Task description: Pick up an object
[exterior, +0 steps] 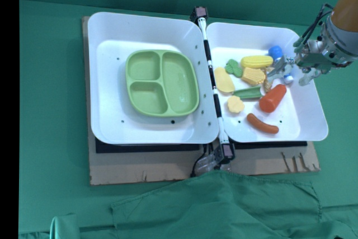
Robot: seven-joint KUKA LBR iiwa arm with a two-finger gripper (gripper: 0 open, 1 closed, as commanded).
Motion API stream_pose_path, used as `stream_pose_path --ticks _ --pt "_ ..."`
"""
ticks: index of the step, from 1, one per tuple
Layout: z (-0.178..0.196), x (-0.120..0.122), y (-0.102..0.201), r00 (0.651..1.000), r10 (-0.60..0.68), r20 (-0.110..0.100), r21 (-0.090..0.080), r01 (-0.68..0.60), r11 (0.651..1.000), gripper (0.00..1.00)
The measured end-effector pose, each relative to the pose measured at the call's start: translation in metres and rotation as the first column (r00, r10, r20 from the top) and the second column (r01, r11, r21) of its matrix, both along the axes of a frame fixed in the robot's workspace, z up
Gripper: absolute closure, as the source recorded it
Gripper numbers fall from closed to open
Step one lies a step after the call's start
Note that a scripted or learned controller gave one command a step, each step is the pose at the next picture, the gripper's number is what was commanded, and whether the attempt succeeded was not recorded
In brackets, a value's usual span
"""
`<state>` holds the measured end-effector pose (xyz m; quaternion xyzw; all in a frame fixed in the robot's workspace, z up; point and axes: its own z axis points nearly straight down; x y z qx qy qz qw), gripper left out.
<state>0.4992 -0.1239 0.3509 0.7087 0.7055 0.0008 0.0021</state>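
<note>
Green cloth covers the bench under 2 white bins. Over the right bin (313,120) the gripper (281,70) hangs with its jaws apart, nothing between them, just above a red pepper (273,98) and beside a blue piece (275,52). Corn (257,61), a green bean (247,92) and a sausage (263,123) lie nearby. A green divided plate (162,83) sits in the left bin (106,120)

A green three-compartment plastic plate (162,83) lies in the left white bin (106,36); small plastic toy foods (251,84) cluster in the right white bin (310,120).
</note>
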Motion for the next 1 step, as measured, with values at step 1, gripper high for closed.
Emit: stream_pose_path --ticks 1 --pt "0.0000 0.0000 0.0000 1.000 0.000 0.000 0.000 0.000 1.000 0.00"
